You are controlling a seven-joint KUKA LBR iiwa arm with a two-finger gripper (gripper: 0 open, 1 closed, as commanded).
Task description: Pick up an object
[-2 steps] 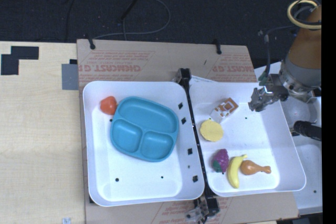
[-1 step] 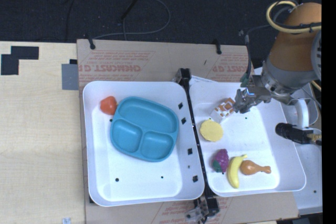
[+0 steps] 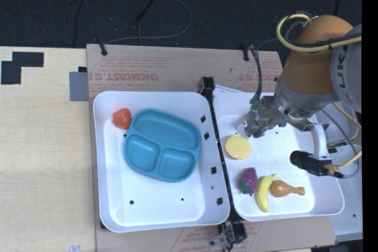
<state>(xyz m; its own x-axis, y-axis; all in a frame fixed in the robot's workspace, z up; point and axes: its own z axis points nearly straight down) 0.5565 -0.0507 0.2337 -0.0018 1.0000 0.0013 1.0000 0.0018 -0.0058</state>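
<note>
Curved banana (image 3: 263, 192) beside knobbly grapes (image 3: 248, 179); gripper (image 3: 255, 126) above flat yellow disc (image 3: 238, 147)

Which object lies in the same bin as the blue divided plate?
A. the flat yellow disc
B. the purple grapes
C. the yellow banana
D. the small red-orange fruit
D. The small red-orange fruit lies beside the blue divided plate in the left bin; the other three lie in the right bin.

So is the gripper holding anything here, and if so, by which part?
Cannot be told. The gripper sits just above the yellow disc in the right bin, and nothing shows between its fingers.
</note>
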